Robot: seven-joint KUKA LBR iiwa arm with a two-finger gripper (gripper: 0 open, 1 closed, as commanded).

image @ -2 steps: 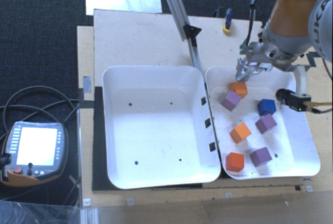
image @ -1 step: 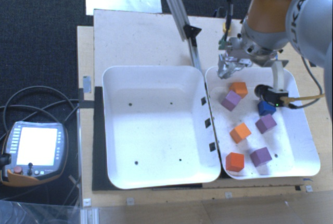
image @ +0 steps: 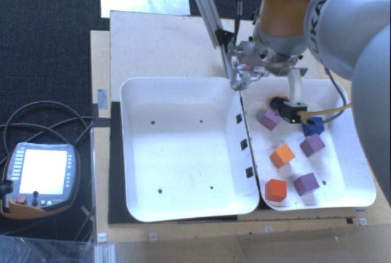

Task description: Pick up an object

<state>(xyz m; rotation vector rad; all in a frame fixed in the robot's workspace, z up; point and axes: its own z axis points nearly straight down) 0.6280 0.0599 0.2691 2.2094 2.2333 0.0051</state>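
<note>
One fixed camera looks down at a slant from above the bench point(image: 171, 41). Both white bins point(image: 183, 207) sit mid-frame at moderate range. The arm point(image: 342, 17) enters right of them.

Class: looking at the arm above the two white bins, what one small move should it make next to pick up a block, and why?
Probably shift the gripper toward the near side of the right bin and lower it over the nearest purple block. It sits above the bins' shared wall, holding nothing, and all the blocks lie in that bin.

Robot lab – teach pendant point(image: 40, 180), bins point(image: 183, 151)
</note>
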